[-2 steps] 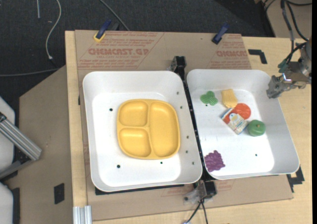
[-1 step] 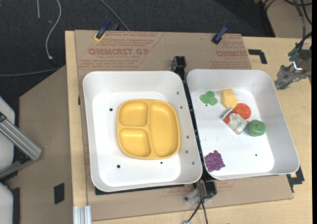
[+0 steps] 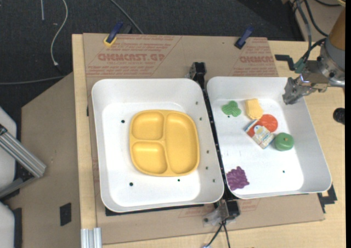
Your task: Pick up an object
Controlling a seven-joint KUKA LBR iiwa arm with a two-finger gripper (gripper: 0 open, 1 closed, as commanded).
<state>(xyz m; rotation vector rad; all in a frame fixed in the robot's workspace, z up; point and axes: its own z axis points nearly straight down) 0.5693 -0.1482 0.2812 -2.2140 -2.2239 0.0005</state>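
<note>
The right bin (image 3: 307, 178) holds several small items: a green leafy piece (image 3: 231, 109), a yellow block (image 3: 254, 107), a red and white packet (image 3: 262, 130), a green round piece (image 3: 283, 142) and a purple grape bunch (image 3: 237, 178). My gripper (image 3: 292, 91) hangs over the bin's far right rim, up and to the right of the yellow block, apart from every item. Nothing shows between its fingers.
The left bin (image 3: 109, 104) holds a yellow divided tray (image 3: 164, 142). Blue clamps (image 3: 114, 33) (image 3: 244, 37) pin the cardboard at the far edge. Cables and cardboard boxes sit at the upper right, behind the arm.
</note>
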